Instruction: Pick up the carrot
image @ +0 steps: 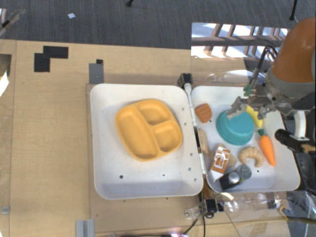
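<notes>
While reaching: my gripper (250,104) hung over the teal bowl (236,127); finger state impossible to tell.
Carrot (267,150): lay unlifted, below-right of me.
Left: whole pick.

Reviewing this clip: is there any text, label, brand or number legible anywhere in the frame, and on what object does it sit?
No text can be read.
Small orange-and-white packet in the right bin: printed markings, too small and blurred to read.
Dark bottle beside it: no label can be made out.
Carrot, teal bowl, yellow divided plate: unmarked.

The gripper (252,105) hangs over the right bin (291,184) — carrot (267,149) lying just beside the teal bowl (236,127).
</notes>
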